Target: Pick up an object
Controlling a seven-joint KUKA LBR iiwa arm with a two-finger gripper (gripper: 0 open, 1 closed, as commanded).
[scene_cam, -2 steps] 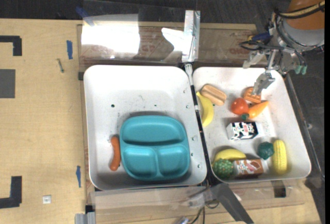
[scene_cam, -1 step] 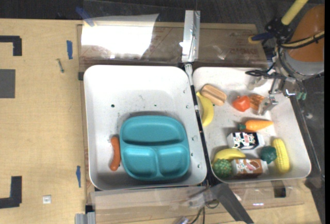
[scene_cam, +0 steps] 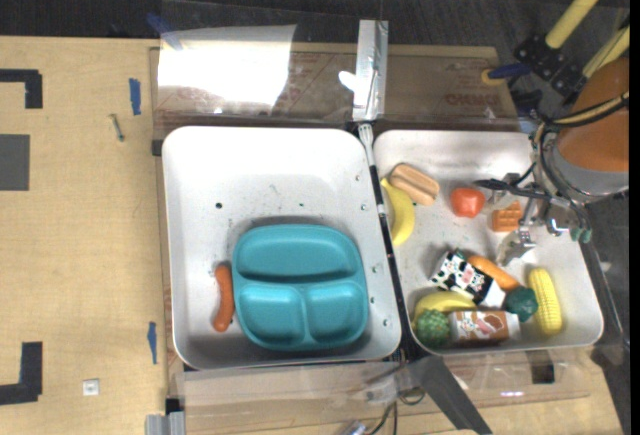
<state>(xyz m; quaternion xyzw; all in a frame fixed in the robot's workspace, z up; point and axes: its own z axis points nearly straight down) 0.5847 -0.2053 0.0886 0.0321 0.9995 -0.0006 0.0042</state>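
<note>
Claw hangs in right bin; grip state unclear (blurred). Corn cob just below lies long axis near-vertical, beside carrot and milk carton.

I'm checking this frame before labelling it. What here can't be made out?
- Gripper: too small and blurred in the camera view to judge its fingers.
- Arm: cut off by the right edge.
- Bottle: label too small to read.
- Carrot: one side hidden beside the teal tray.

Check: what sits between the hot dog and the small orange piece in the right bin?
Camera view: a red tomato-like piece lies between the hot dog and the orange piece, on the right bin floor.
</note>
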